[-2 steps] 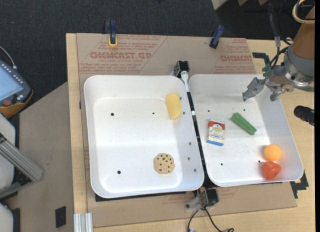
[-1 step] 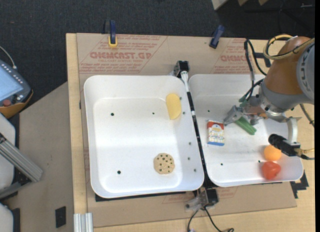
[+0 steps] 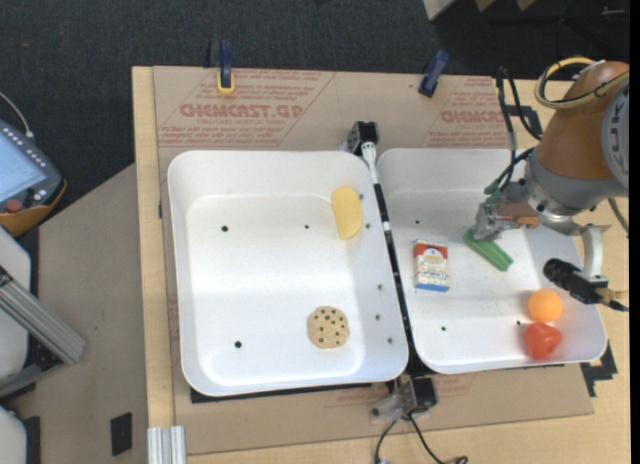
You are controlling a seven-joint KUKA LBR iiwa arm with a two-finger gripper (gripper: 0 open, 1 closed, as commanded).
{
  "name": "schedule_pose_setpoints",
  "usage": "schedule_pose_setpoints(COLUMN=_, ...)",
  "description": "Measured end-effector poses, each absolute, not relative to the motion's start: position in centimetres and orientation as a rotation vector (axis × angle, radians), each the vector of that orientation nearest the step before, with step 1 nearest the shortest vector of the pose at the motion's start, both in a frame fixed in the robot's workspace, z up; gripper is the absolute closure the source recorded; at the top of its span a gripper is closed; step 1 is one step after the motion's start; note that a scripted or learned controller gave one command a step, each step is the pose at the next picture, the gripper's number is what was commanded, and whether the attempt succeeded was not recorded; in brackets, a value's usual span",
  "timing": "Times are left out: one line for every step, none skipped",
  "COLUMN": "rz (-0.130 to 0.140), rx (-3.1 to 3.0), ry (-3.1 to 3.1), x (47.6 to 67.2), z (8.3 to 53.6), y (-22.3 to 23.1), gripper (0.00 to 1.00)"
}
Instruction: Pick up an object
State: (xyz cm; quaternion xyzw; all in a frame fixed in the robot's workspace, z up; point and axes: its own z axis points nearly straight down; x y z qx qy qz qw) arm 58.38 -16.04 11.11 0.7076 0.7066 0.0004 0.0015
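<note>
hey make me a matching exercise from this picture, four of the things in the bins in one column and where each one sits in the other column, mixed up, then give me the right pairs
Things:
1. cookie
2. yellow banana-like piece
3. small red and white carton
4. red tomato-like ball

Places:
A. right bin, near corner, beside the orange ball
B. left bin, near side, towards the divider
C. right bin, left part, close to the divider
D. left bin, far side, by the divider

Pairs: 1-B, 2-D, 3-C, 4-A
</note>
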Motion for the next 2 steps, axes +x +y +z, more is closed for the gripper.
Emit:
schedule_pose_setpoints(rz=-0.001, rx=2.224, ry=2.227, x=51.3, z=15.4, y=-11.2, gripper=1.00)
schedule_pose_setpoints(rz=0.001, rx=2.222, ry=2.226, x=47.8, z=18.6, y=-8.3, gripper=1.00)
